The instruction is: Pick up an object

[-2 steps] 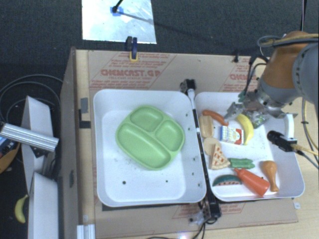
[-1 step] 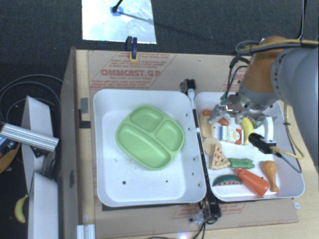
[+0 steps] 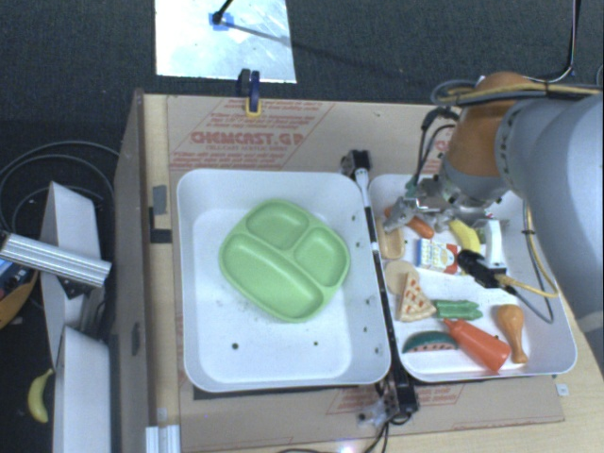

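Observation:
The right white bin (image 3: 557, 347) holds several toy foods. Among them are a pizza slice (image 3: 413, 300), a watermelon slice (image 3: 429, 343), an orange carrot (image 3: 477, 343), a chicken drumstick (image 3: 512, 328), green beans (image 3: 458, 308), a yellow banana (image 3: 465, 234) and a small printed box (image 3: 436, 253). My gripper (image 3: 404, 213) hangs low over the bin's far left corner. It is just above a small orange piece (image 3: 422, 226) and a tan bread piece (image 3: 391, 245). The grey arm (image 3: 552, 159) and its orange band (image 3: 477, 144) hide the bin's far right part.
The left white bin (image 3: 203, 347) holds a green divided plate (image 3: 283, 258). A black rail (image 3: 370, 225) with a clamp runs between the bins. A yellow cable (image 3: 533, 291) trails over the right bin. Cardboard (image 3: 245, 135) lies under both bins.

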Tool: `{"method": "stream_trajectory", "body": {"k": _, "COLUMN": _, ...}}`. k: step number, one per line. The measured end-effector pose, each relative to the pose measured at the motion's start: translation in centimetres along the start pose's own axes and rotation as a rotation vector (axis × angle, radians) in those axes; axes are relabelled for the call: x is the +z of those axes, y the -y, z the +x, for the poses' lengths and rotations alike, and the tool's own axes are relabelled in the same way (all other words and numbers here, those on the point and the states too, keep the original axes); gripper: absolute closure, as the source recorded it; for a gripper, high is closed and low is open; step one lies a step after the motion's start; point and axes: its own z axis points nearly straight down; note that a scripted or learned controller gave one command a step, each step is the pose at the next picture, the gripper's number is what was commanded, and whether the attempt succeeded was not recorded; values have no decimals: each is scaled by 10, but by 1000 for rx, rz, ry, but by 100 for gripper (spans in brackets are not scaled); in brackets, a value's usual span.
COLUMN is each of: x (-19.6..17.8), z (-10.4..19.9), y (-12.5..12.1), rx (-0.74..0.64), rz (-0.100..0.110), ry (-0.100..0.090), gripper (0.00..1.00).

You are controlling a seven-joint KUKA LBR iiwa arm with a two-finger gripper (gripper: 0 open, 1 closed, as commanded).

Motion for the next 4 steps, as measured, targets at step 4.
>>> {"method": "stream_trajectory", "body": {"k": 4, "x": -116, "z": -13, "y": 109, "rx": 6, "rz": 6, "ry": -1, "gripper": 100}}
